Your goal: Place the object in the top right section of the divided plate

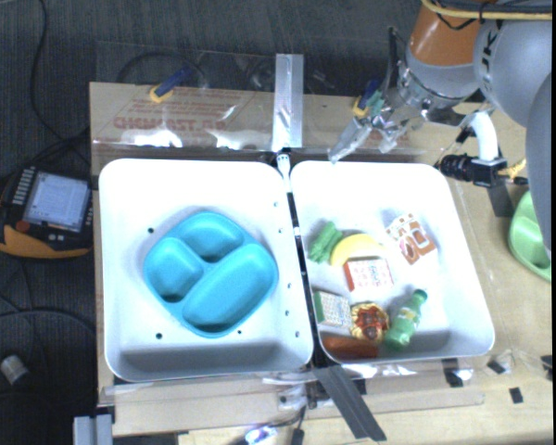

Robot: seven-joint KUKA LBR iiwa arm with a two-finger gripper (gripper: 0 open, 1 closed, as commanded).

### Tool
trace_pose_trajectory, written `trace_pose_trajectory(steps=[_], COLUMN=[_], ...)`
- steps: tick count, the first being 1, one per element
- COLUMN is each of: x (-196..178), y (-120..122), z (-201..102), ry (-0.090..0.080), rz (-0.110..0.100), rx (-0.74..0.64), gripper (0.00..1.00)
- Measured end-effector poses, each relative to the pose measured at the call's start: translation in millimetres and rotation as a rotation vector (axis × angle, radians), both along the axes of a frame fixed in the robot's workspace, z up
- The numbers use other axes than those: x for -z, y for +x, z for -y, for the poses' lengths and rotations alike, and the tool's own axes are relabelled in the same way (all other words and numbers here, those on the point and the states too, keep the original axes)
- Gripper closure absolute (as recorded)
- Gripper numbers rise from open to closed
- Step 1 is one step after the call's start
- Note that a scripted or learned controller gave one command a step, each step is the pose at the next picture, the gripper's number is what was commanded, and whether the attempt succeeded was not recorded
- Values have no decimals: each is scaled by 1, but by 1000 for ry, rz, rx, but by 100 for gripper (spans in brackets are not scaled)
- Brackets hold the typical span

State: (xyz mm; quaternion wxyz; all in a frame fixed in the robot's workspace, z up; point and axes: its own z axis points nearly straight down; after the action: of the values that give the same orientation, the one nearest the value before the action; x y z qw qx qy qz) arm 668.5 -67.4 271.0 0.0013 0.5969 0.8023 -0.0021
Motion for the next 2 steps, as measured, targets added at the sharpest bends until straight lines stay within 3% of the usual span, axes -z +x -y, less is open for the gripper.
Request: trace_pose_trajectory(steps=[2], x=[0], y=[0], z=[0], ry=[0], rz=[0], rx=[0], gripper=[0])
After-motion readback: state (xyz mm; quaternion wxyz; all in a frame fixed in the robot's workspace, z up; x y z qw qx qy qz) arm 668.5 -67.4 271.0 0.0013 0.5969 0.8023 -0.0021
